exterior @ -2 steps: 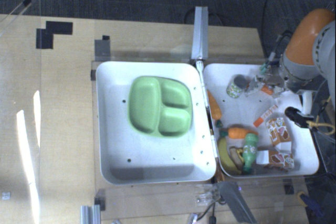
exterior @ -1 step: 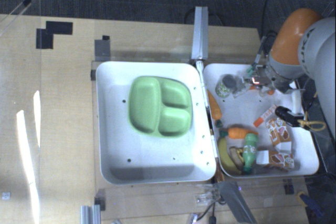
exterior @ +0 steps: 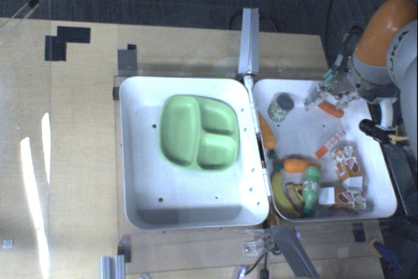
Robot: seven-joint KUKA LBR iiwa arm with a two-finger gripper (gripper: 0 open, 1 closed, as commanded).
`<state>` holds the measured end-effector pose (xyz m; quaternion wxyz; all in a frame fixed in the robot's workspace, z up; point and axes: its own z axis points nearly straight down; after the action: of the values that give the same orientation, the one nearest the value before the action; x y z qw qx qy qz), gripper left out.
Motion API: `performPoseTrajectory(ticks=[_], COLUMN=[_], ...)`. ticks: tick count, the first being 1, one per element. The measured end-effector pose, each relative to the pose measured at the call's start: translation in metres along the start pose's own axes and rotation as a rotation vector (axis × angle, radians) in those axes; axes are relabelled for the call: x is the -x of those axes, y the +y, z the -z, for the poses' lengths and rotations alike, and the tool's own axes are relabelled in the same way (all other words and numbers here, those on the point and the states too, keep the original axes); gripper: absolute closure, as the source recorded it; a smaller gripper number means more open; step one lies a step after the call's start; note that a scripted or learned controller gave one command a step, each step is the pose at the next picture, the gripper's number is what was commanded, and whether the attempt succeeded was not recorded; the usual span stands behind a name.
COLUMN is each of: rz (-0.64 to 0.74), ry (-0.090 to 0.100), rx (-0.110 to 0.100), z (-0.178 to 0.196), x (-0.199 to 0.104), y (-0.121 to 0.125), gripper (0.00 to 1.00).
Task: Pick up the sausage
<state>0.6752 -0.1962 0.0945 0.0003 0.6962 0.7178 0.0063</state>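
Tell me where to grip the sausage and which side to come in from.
Probably grip the sausage across its middle, coming from above. It lies flat on the right bin's floor near the far wall, long axis running left-right in the camera view, so the fingers should close across its narrow width. The tool hangs right by it; the can sits well to its left, out of the way.

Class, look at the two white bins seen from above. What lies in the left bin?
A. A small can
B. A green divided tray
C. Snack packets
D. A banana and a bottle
B: the green divided tray lies alone in the left bin, while the banana, can and packets are in the right bin.
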Motion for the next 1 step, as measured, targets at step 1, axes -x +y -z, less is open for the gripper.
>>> performPoseTrajectory(ticks=[1], rz=[0.007], ry=[-0.01], rx=[0.013], z=[0.0114], x=[0.0004], y=[0.0028], gripper=[1.0])
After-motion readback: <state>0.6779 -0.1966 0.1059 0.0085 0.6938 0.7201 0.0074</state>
